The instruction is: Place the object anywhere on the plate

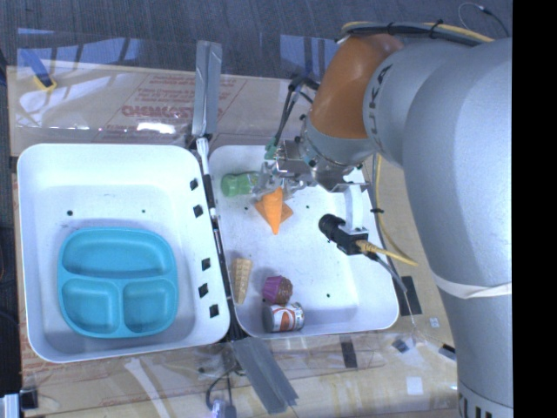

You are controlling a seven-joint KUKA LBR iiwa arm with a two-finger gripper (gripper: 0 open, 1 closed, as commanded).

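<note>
Over right bin (383,316): jaws (277,171) above orange carrot (273,209), grip state unclear; blue plate (117,280) in left bin (35,233).

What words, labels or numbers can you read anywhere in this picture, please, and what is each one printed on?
"KUKA", partly seen, in dark letters on the grey arm next to its orange band.
Red print, mirrored and blurred, on the clear sheet behind the left bin: not readable.
Label on the small can in the right bin: too small to read.
</note>
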